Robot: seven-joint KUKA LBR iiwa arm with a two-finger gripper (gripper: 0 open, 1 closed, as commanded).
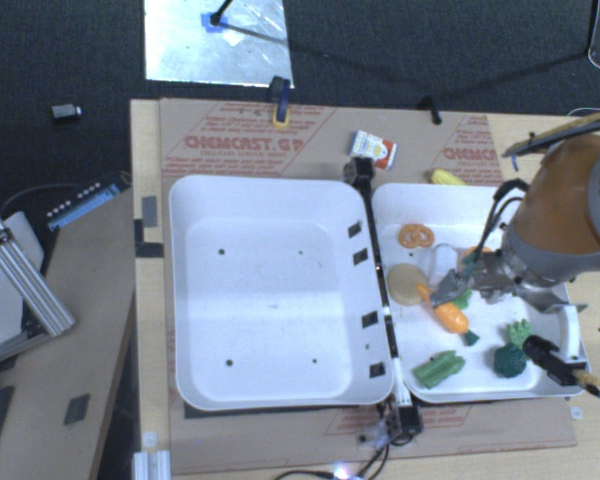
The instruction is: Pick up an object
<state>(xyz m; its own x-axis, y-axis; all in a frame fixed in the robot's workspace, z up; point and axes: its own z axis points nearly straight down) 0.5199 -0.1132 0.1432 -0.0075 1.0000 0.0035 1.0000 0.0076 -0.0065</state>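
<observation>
The right bin [480, 200] holds several toy foods: a pretzel [416, 235], a tan round piece [405, 284], an orange carrot [451, 317], a green pea pod [438, 369], a broccoli floret [510, 360] and a small green piece [520, 330]. My gripper [454, 290] hangs low over the middle of this bin, just above the carrot and right of the tan piece. A bit of green shows right beside it. The arm's grey and orange body [565, 218] covers the bin's right side.
The left bin [270, 288] lies beside the right one, with a black-clipped divider [372, 278] between them. A yellow banana [445, 178] rests by the right bin's far rim. A red-and-white packet [372, 148] and a yellow clamp [280, 103] lie behind the bins.
</observation>
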